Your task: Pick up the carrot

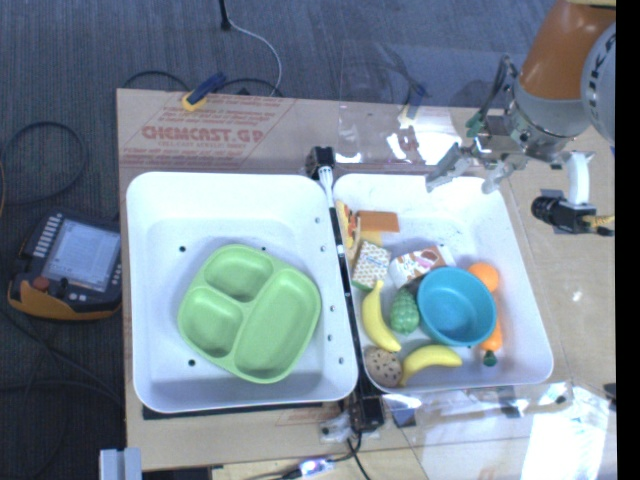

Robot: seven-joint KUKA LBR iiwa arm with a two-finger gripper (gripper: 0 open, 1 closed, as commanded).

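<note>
While up over the far edge of the right bin (525, 313), holds nothing in the gripper (470, 173), with both fingers spread wide apart. Needs to go for the carrot (493, 340), down at the near right side of that bin, tucked right against the blue bowl (456, 306) and maybe partly under its edge. Well apart from the gripper.

Lots to go wrong from here. Might bump the bowl on the way down, with so little room beside it. Might push the bowl and knock the carrot away. Might grab the bowl's rim and not the carrot. Might pinch only a thin bit and drop it, with just a short orange strip and a small green tip peeking out. Might scrape the bin wall too, with the carrot so near that side.

Easy to pick the wrong thing as well. Could go for the round orange fruit (483, 275), just behind the bowl and the same colour. Could also catch the yellow banana (432, 358), lying just beside the carrot's near end.

Best to come down slowly, on the wall side of the bowl, and to close across the thin way of the carrot. Hard to tell from here how much of the carrot hides under the bowl.
</note>
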